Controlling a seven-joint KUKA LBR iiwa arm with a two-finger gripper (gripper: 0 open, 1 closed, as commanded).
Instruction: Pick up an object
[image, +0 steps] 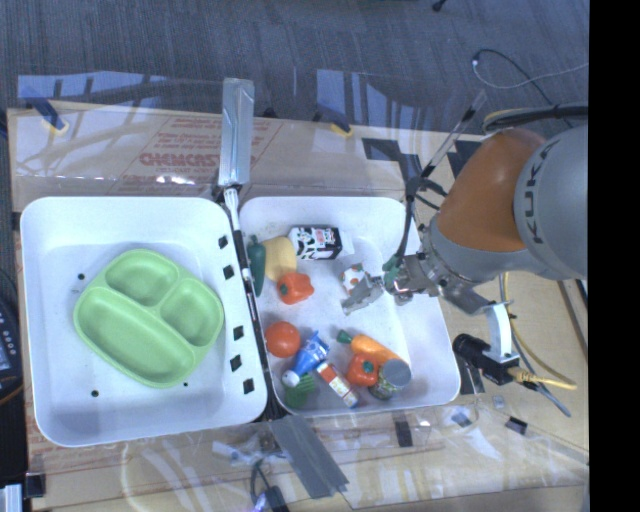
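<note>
I take the milk carton (316, 242), white with black patches, as my landmark, because it is easy to find near the far wall of the right bin (432, 330). The gripper (362, 290) hangs in this bin, just below and to the right of the carton. Its fingers point toward the middle of the bin, and a small pale object (354, 277) sits close to their tips. I cannot tell how far the fingers are open, and I cannot see that anything is held between them.

The things I could pick are all below the carton. An orange pepper (293, 289) lies just under it to the left, beside a yellow piece (281, 258) and a dark green one (257, 262). A red tomato (282, 339) is lower, then a blue and white tube (306, 359), a carrot (372, 349) and a small can (394, 375) near the front wall.

To do this step well, I think I should choose one thing that stands apart from its neighbours. The pale object at the tips is the nearest choice. I would bring the fingers to its two sides, lower slowly, and close only when it is clearly between them. The front cluster looks crowded, so a grasp there may push things away.
</note>
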